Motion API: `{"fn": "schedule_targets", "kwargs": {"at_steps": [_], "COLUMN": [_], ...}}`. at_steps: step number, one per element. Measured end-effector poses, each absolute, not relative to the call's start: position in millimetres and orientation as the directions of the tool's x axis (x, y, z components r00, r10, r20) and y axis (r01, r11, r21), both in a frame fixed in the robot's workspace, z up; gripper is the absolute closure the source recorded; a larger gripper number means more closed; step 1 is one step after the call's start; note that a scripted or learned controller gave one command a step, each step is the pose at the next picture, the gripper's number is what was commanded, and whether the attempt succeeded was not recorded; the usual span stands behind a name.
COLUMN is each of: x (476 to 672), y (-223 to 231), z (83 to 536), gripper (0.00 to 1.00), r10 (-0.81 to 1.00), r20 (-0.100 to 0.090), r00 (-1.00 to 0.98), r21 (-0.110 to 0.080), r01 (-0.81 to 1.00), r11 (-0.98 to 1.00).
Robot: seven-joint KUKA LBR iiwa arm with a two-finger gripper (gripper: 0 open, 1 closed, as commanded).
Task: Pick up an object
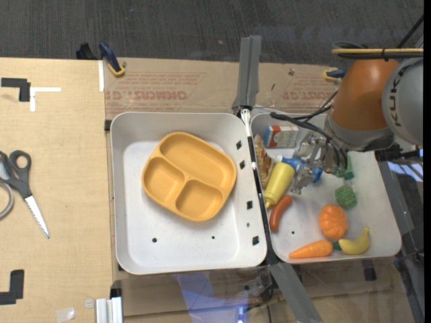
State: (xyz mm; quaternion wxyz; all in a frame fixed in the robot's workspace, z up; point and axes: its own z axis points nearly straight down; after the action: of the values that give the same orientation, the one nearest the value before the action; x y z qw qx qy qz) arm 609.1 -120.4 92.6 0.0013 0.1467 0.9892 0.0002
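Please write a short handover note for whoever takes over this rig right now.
Gripper: low in the right white bin, over the toy food; whether it is open or shut can't be seen, and nothing is visibly held.
Right bin: yellow plastic bottle, red chilli, orange pumpkin, carrot, yellow banana, green broccoli, small carton.
Left white bin: yellow three-compartment plate.
Done: nothing lifted.
Left: grasp and lift one object.

bench (pixel 54 261): pale wood | on it: two white bins (pixel 128 247) side by side; scissors (pixel 23 190) far left
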Motion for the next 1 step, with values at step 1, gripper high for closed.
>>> {"fn": "schedule_targets", "kwargs": {"at_steps": [1], "x": [504.3], "y": [-172.4], "z": [92.0], "gripper": [0.0], "r10": [0.358], "r20": [-0.002], "r00": [-0.934], "r21": [0.0], "r01": [0.358], "r11": [0.934]}}
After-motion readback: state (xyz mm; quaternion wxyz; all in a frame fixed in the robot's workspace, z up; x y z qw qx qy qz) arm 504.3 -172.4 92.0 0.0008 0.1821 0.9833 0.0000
